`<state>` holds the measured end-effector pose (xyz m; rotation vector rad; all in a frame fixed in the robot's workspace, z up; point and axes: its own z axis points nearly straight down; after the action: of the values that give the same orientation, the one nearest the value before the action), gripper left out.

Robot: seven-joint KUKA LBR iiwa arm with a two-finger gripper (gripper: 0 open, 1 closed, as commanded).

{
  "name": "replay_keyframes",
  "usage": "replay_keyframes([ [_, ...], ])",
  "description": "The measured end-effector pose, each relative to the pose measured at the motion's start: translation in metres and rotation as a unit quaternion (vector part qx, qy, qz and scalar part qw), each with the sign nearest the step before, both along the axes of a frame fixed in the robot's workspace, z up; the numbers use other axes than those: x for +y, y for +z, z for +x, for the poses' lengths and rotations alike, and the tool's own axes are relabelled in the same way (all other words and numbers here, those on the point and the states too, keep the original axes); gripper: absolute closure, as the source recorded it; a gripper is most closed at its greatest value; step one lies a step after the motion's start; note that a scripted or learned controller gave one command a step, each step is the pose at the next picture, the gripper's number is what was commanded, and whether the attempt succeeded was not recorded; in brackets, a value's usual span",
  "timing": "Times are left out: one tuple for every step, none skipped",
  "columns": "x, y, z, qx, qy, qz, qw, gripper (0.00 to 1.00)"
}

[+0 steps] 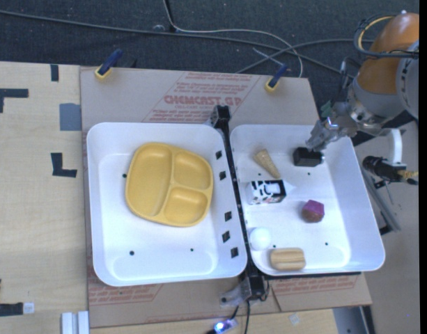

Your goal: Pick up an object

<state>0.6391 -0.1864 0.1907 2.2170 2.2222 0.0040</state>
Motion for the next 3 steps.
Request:
replay_keyframes([
  [0.001, 0.015, 0.001, 0.001, 0.0, 0.0002, 1.0, 1.0],
  [0.048, 0.009, -0.007, 0.003, 0.001, 0.0, 1.0, 1.0],
  [0.1, 0.003, -0.014, 0.003, 0.001, 0.0001, 1.0, 1.0],
])
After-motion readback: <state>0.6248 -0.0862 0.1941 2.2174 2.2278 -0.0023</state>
